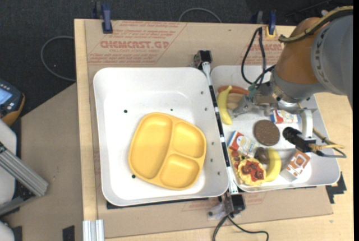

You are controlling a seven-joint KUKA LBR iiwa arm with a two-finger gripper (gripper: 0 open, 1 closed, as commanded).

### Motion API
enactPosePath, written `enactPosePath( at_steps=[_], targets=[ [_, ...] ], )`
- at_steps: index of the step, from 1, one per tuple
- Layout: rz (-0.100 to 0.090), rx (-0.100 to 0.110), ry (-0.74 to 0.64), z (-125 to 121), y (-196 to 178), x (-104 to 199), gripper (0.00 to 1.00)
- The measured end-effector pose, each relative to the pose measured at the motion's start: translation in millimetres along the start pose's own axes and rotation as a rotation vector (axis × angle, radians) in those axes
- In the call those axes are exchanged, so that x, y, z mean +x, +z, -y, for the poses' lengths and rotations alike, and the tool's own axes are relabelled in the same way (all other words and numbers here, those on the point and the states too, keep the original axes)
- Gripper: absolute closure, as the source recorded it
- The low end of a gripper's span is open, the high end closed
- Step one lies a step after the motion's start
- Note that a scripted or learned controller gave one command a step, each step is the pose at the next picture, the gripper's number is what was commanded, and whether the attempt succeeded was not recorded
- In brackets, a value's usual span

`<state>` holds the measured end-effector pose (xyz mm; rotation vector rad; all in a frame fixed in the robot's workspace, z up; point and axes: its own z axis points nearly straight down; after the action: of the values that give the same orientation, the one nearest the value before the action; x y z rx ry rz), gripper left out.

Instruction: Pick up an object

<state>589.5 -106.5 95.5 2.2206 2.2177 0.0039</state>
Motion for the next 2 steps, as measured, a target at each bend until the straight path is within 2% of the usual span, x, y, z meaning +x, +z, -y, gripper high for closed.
enactPosePath(
  at_steps=[1, 2],
  targets=[
    [0.002, 0.006, -0.002, -65.1, 12.8, -50.3, 0.0],
    [-0.005, 0.013, -0.002, 28.9, 11.4, 12.5, 0.0]
  ],
)
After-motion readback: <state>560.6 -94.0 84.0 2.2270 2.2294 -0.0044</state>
